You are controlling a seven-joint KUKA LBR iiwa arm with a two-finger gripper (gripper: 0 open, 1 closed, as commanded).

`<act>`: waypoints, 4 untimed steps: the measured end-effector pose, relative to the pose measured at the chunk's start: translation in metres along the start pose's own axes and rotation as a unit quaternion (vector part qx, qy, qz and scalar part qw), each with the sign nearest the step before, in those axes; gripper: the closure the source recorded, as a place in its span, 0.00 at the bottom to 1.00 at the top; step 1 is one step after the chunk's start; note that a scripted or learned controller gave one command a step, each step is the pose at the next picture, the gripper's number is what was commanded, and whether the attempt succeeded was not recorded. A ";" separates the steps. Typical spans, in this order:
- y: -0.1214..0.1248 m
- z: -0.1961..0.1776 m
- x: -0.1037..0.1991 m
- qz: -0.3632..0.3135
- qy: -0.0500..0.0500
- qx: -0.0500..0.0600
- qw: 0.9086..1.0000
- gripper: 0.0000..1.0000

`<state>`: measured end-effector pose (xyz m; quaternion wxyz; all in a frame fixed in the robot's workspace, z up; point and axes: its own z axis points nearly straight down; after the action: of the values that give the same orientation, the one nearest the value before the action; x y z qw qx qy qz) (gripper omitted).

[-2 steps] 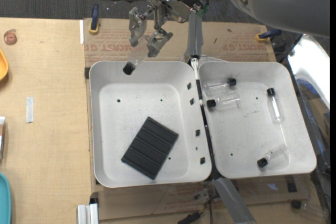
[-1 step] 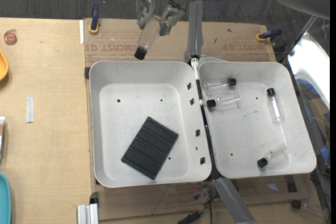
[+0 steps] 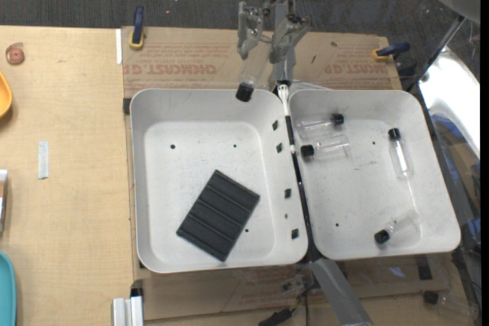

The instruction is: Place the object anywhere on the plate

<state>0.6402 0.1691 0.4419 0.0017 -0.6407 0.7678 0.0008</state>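
The gripper point(image 3: 263, 34) hangs above the far rim of the left bin point(image 3: 141, 164), close to the seam where the two bins meet. Its fingers are narrowed on a clear vial point(image 3: 247, 84) with a black cap; the vial hangs tilted between them, cap end lowest, over the far rim of the left bin.

The black ribbed plate point(image 3: 219, 214) lies flat on the left bin's floor, turned at a slant, toward the near side and right of centre. White floor lies open around all four plate edges, with the broadest stretch on the far side, between the plate and the held vial.

The right bin point(image 3: 435, 164), touching the left bin along the seam, holds four more vials point(image 3: 321, 122): two near the seam at the far side, one toward its right wall, one at its near right corner.
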 end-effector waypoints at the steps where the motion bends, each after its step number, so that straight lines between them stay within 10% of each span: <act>1: -0.023 0.001 0.013 -0.152 -0.001 -0.001 0.988 1.00; 3: 0.008 0.000 0.116 -0.426 0.000 -0.002 0.905 1.00; 4: -0.033 0.002 0.074 -0.500 -0.001 -0.001 0.866 1.00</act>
<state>0.6597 0.0904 0.4400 0.0022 -0.9387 0.3447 0.0017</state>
